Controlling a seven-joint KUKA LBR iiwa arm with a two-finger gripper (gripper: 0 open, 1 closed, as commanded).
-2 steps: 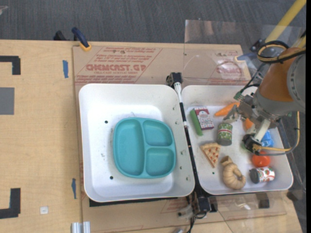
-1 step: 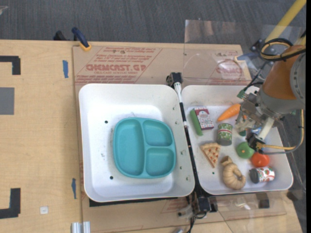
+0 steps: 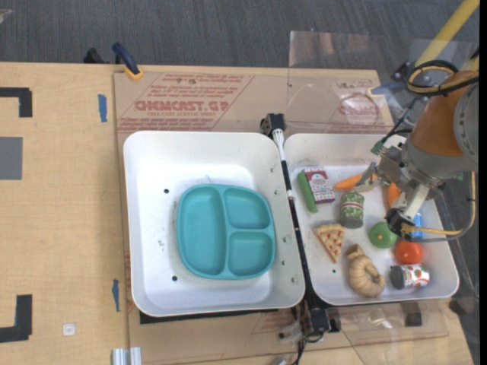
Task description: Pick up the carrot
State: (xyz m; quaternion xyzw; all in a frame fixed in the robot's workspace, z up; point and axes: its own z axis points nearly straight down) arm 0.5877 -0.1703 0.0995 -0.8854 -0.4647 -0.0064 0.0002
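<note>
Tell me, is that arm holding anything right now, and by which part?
It cannot be told. The end effector hangs over the right bin, close beside the carrot, but the view is too unclear to show a hold.

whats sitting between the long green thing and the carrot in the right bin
A small red and white packet, close beside the long green piece and a little apart from the carrot, as the camera view shows.

My arm (image 3: 449,124) reaches in from the right, its orange band above the far right corner of the right bin (image 3: 445,289). My gripper (image 3: 379,170) hangs over that bin's far half, nearer its right edge, with the wrist angled leftward.
</note>
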